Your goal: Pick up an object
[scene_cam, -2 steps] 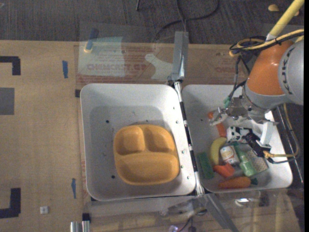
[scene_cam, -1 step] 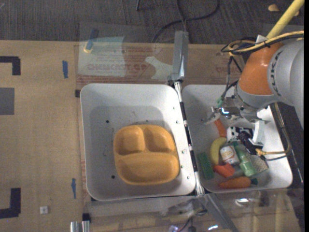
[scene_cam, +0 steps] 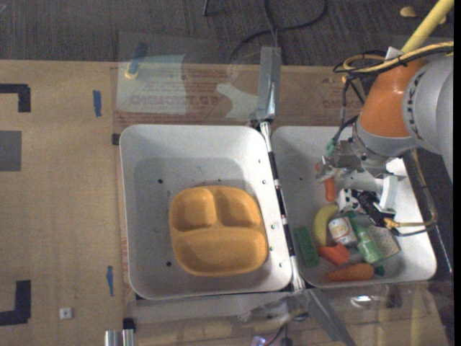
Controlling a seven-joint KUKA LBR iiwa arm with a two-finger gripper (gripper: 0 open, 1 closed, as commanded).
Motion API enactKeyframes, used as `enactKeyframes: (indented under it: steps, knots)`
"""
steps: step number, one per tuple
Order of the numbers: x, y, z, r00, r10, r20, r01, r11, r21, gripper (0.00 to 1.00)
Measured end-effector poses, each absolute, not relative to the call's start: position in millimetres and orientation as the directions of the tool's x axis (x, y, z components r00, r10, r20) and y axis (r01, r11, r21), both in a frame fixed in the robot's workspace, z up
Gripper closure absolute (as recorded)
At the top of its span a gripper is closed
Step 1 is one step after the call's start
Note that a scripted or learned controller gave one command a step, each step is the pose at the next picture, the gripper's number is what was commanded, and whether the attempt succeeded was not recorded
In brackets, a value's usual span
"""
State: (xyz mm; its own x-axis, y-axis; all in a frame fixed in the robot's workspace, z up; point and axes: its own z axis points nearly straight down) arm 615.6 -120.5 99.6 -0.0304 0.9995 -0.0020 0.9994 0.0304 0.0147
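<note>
Arm reaching into the right bin (scene_cam: 288,161) from the frame's right.
Tool (scene_cam: 346,186) low above toy food; its state cannot be told. Orange divided plate (scene_cam: 216,229) lies in left bin (scene_cam: 144,164).

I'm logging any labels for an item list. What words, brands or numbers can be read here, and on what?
Clear plastic sheet above the left bin: a line of reddish print, too blurred to read.
Small jar in the right bin: a label, too small to read.
Green bottle beside it: no lettering I can make out.
Nothing else carries readable text.
</note>
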Motion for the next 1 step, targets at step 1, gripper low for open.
enactKeyframes:
  steps: [1]
  knots:
    - [644.8, -53.7, 185.2, -0.031, 1.0, 0.0, 1.0, 0.031, 0.002, 1.0]
